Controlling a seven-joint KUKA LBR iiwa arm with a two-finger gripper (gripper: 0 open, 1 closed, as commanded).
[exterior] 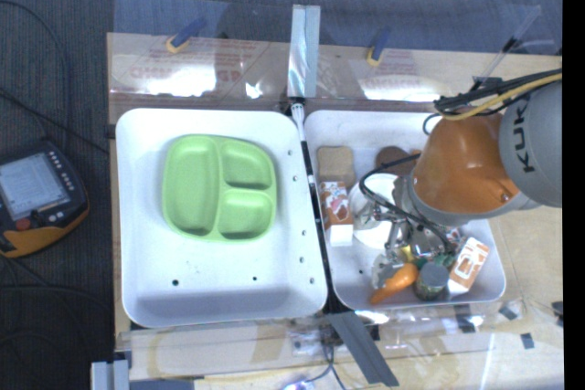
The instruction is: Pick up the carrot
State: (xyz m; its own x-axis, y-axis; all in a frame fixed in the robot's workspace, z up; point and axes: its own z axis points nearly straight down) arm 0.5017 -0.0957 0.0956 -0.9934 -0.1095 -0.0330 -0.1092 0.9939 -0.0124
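hovering the claw [400, 253] just above the carrot [395, 281] at the right bin [494, 288] front; can't tell its spread. i judge a straight drop, clear of the green can [431, 280].

Both white bins [137, 288] are seen as smooth moulded plastic with a soft sheen. The green divided plate [219, 187] in the 9 o'clock bin is noted as matt plastic. The carrot [395, 281] appears smooth and slightly glossy, plastic-like. The orange band [462, 167] on the arm is observed as glossy, with a highlight toward 12 o'clock. The bench [535, 233] surface reads as pale wood, covered at 12 o'clock by clear, reflective film. The floor [55, 32] is recorded as dark, rough carpet.
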